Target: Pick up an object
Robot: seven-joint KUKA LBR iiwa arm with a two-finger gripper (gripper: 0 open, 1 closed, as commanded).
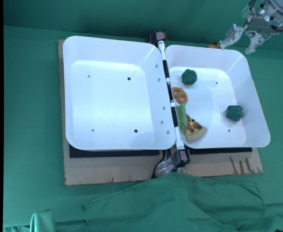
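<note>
The pincer (pixel 239 38) hangs spread wide and holding nothing above the far right corner of the right bin (pixel 257 129), well apart from the pretzel (pixel 179 95) and pizza slice (pixel 193 128).

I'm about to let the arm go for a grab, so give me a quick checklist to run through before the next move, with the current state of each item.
1. Gripper open and holding nothing: ok, fingers spread with nothing between them.
2. Gripper positioned over a target: not ok, it hangs past the far right corner of the right bin.
3. Targets present in the right bin: ok, a green pepper, a broccoli floret, a pretzel and a pizza slice.
4. Easy first pick: ok, the green pepper sits apart from the others.
5. Pretzel and pizza slice clear of the divider wall: not ok, both lie close against it.
</note>
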